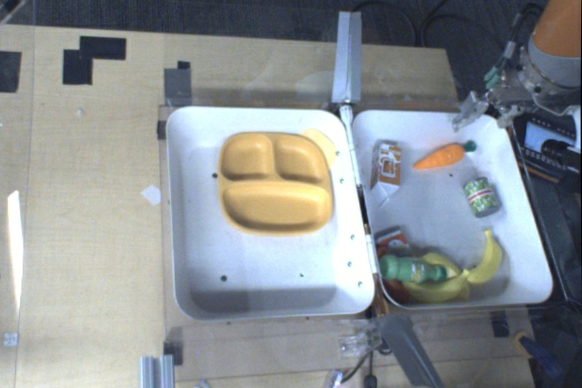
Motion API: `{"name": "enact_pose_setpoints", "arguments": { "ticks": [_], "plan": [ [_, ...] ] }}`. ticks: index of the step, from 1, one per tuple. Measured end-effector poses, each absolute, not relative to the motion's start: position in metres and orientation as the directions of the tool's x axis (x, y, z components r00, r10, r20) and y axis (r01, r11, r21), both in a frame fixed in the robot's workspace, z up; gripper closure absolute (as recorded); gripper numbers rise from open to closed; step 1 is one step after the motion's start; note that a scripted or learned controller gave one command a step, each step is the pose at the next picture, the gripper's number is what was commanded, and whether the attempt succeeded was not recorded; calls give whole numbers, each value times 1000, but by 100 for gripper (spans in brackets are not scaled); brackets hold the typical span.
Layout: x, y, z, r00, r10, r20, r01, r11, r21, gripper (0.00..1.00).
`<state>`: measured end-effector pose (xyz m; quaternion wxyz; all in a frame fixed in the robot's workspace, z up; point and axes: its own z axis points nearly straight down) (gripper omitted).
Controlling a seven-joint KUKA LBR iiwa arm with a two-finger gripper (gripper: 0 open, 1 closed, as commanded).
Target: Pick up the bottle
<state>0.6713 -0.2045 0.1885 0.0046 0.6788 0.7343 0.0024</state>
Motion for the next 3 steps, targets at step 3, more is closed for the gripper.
{"name": "enact_pose_setpoints", "arguments": {
  "ticks": [3],
  "plan": [
    [606,-183,112,126,992,0,992,-126,4,0]
  ]
}}
